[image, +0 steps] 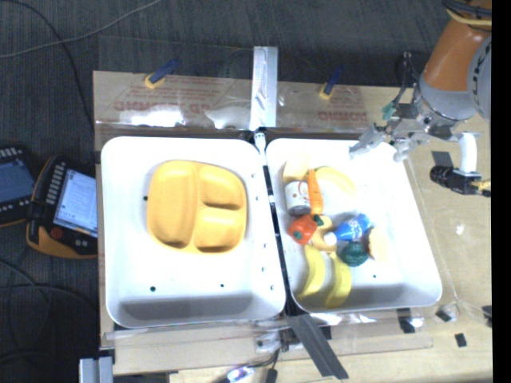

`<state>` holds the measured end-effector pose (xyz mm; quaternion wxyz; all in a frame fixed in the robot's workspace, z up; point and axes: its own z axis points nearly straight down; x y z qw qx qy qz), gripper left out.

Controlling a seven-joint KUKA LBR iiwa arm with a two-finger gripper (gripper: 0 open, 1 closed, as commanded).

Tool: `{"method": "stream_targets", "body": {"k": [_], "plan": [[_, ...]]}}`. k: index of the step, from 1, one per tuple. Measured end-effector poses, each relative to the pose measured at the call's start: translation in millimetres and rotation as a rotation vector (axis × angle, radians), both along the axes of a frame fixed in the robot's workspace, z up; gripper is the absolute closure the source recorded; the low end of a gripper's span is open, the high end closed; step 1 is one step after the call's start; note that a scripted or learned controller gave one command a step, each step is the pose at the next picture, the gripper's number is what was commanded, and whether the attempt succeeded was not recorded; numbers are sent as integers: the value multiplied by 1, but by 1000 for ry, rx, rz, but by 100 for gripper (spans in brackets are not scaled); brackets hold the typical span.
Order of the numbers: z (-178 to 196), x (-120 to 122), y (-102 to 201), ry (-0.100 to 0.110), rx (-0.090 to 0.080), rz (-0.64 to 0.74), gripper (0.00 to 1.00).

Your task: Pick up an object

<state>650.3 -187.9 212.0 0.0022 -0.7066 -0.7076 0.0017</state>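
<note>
The right bin [415,238] holds a heap of toy food. There is a small can [297,197], an orange carrot [314,190], a red-orange fruit [303,230], a blue piece [351,229], a dark green piece [354,253] and two bananas [327,279] at the front. A pale yellow banana [337,179] lies at the back. My gripper [380,148] hangs over the bin's back right corner, above and to the right of the heap. It is open, with nothing between its fingers.
The left bin [128,286] holds a yellow divided plate [196,206]. A metal divider [265,94] stands at the back between the bins. A handheld pendant [60,210] lies left of the bench.
</note>
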Motion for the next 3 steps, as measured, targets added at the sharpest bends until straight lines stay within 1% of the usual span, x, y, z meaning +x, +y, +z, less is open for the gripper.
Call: {"method": "stream_targets", "body": {"k": [1, 2, 3], "plan": [[-122, -8, 51, -1, -4, -25, 0], [-117, -9, 51, 9, -5, -25, 100], [-32, 18, 122, 0, -2, 8, 100]]}}
